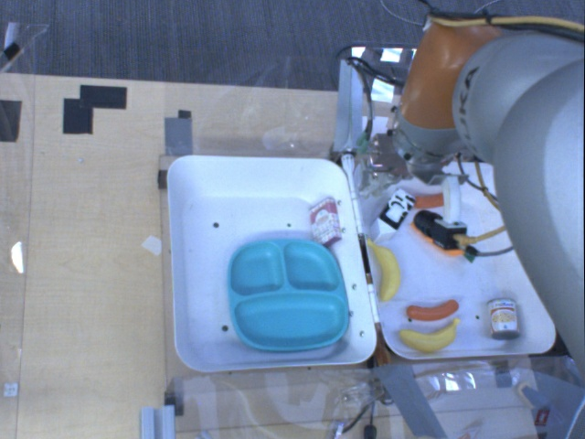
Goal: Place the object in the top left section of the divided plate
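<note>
Camera view: the arm (512,108) hangs over the right bin (530,332), its gripper (379,167) near that bin's top left corner; whether it grips anything I cannot tell. Picking seems the step in hand, since the blue plate (288,295) in the left bin (201,245) carries nothing. A red packet (324,220) lies just beyond the plate's top right, close to the gripper's lower left; bananas (388,270) and a sausage (431,311) lie below.

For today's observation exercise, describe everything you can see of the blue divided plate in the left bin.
The divided plate is light blue, apparently smooth plastic, roughly rectangular with rounded corners. Raised ridges split it into three sections: two smaller ones along the top, left and right, and one wide one across the bottom. It lies flat and right way up on the floor of the left bin, toward the lower right. A small red packet lies just above its top right corner, at or near the rim.
</note>
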Available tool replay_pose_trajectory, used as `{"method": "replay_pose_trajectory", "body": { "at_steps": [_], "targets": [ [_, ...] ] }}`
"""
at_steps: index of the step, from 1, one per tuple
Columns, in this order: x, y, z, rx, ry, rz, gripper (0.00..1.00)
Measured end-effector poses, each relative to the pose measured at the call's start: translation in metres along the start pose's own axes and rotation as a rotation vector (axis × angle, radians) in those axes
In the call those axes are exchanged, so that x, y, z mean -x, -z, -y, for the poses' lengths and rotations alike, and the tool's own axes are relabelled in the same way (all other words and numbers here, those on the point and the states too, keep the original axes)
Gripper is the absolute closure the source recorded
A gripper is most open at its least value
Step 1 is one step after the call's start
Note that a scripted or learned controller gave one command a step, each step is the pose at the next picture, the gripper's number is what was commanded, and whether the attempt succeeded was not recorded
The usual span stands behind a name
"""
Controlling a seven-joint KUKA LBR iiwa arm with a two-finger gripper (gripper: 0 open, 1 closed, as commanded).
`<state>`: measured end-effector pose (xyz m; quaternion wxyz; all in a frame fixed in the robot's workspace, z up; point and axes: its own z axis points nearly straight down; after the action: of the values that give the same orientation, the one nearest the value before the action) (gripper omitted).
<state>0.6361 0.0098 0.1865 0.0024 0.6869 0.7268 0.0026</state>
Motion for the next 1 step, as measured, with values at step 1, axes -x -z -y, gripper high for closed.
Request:
{"method": "replay_pose_trajectory", "body": {
  "at_steps": [1],
  "targets": [
    [0.0926, 0.0029, 0.0422, -0.002, 0.071, 0.001, 1.00]
  ]
}}
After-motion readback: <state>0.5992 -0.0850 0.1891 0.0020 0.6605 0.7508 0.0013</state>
